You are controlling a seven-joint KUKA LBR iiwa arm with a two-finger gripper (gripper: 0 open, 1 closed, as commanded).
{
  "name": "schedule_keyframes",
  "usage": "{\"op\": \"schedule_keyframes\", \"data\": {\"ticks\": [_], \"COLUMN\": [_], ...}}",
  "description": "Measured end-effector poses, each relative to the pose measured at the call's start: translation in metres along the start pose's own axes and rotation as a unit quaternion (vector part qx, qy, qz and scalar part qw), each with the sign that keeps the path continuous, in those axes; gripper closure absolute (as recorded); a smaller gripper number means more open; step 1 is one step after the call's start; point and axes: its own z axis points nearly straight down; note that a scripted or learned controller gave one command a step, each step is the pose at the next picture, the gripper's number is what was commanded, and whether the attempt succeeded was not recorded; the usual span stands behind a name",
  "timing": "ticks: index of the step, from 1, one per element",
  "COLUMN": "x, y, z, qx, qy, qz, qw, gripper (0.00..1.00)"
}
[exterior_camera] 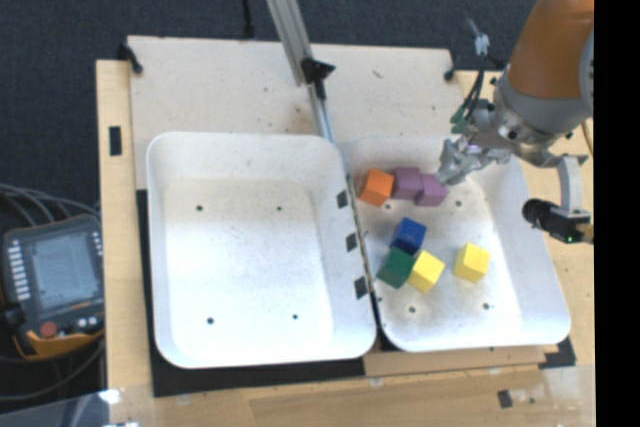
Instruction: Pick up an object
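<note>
Jaws (452, 165), state unclear, hover beside a purple L-shaped block (420, 185).

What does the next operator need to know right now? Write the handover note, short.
Hand: low in the right bin, at the purple blocks; grip state cannot be told, and nothing is seen held.
Objects: all in the right bin. Orange block beside the purple ones; blue block, green block and one yellow block clustered mid-bin; second yellow block apart to the right.
Done: approach to the purple blocks.
Left: grasp and lift one object.
</note>
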Motion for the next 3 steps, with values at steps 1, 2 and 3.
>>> {"op": "schedule_keyframes", "data": {"ticks": [1,2,3], "x": [0.044,0.093,0.146], "y": [0.013,0.019,0.031], "z": [0.0,0.019,0.014], "qx": [-0.001,0.001,-0.001], "qy": [0.0,0.0,0.0], "qz": [0.0,0.0,0.0], "qw": [1.0,1.0,1.0], "gripper": [1.0,1.0,1.0]}}
